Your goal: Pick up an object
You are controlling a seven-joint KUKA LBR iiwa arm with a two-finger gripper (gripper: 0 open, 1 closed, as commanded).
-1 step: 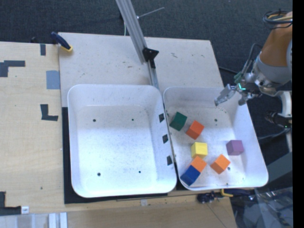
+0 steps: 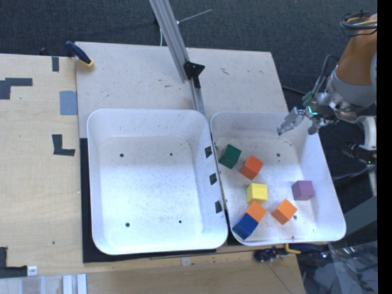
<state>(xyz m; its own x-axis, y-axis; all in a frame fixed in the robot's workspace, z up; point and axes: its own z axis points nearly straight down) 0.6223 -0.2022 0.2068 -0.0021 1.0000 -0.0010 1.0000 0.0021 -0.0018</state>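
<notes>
Several small blocks lie in the right bin (image 2: pixel 318 164): a green block (image 2: pixel 229 156), an orange-red one (image 2: pixel 251 166), a yellow one (image 2: pixel 257 193), a purple one (image 2: pixel 302 190), an orange one (image 2: pixel 284 211), and a blue block (image 2: pixel 245 225) touching a smaller orange block (image 2: pixel 256 211). My gripper (image 2: pixel 300 125) hangs over the bin's far right corner. It is open, with nothing between its fingers. It is well away from the blocks, and the purple block lies closest, toward the front of the bin.
The left bin (image 2: pixel 98 164) stands beside the right one. A slanted metal rail (image 2: pixel 174 35) runs down to the gap between the bins. A blue and yellow tool (image 2: pixel 79 54) lies at the bench's far left corner. Cables hang beside the arm at the right.
</notes>
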